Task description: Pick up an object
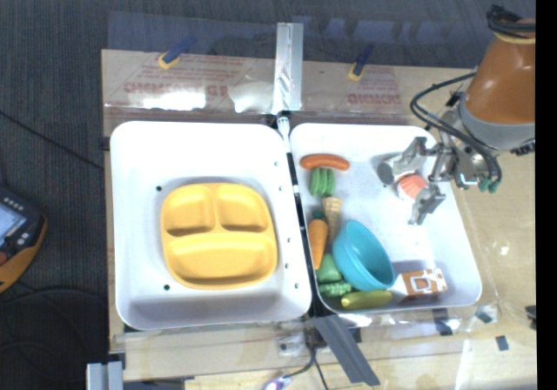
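Note:
My gripper (410, 184) hangs over the back right part of the right bin (457, 245). Its two grey fingers (393, 166) stand on either side of a small red and white object (411, 185), which sits between them. The orange band of the arm rises at the right edge of the view. I cannot tell whether the red object is lifted or still touches the bin floor.
Along the right bin's left wall lie a red sausage (324, 162), a green vegetable (323, 181), a pale cone (332, 208) and a carrot (318, 240). A blue bowl (361, 255), a yellow-green pod (365, 299) and a small orange box (424, 282) sit near the front. The left bin holds a yellow divided plate (218, 233).

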Robot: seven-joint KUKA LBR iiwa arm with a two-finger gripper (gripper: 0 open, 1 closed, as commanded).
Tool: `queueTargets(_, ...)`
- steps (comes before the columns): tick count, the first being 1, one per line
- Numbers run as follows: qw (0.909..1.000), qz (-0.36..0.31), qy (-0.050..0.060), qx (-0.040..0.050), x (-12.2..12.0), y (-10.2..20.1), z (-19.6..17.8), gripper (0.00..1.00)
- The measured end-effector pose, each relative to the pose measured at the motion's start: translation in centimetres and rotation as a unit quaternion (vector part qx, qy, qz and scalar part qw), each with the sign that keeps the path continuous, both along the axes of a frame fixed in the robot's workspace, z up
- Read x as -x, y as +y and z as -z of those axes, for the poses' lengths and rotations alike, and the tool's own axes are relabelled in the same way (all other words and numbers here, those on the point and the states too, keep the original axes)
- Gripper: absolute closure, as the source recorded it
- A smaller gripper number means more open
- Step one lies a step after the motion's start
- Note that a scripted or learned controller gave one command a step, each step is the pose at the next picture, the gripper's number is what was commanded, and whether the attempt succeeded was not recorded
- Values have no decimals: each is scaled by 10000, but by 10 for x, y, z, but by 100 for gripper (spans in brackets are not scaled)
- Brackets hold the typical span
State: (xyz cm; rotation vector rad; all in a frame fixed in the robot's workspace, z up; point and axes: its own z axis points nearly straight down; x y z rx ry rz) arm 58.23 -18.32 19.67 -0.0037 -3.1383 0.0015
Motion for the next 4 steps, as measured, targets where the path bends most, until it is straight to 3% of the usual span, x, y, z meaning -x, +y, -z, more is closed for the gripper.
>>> queueTargets(1, 9998, -189, -14, 7, -59, -4, 106, 0)
queueTargets(2, 9994, 331, -78, 17, -50, 34, 108, 0)
queueTargets(3, 9998, 208, -67, 19, 65, 6, 107, 0)
queueTargets(4, 9985, 540, -83, 18, -13, 27, 108, 0)
